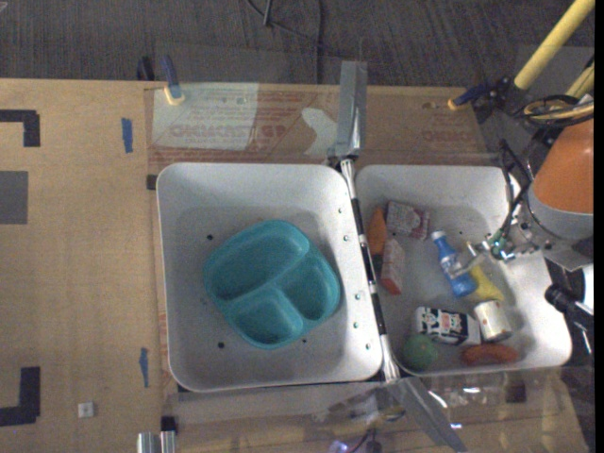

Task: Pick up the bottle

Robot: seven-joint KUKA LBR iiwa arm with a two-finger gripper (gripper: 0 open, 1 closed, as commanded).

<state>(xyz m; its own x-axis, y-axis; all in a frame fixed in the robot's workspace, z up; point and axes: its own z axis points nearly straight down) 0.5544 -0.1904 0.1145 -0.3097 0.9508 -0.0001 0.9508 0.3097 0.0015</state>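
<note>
Right bin (528, 343) | bottle (451, 265) just beside fingers (469, 262) | contact unclear

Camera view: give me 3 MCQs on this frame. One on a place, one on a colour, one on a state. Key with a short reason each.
1. Which bin holds the bottle?
A. the left bin
B. the right bin
C. neither, it lies on the bench

2. What colour is the divided tray?
A. red
B. yellow
C. teal

3. How does the bottle stand?
A. lying on its side on the bin floor
B. upright on its base
C. lifted clear above the bin

Key:
1. B: the bottle lies in the right bin, among the small cartons and the can.
2. C: the tray in the left bin is teal all over.
3. A: its white cap and blue body stretch along the bin floor, close by the gripper.
</note>
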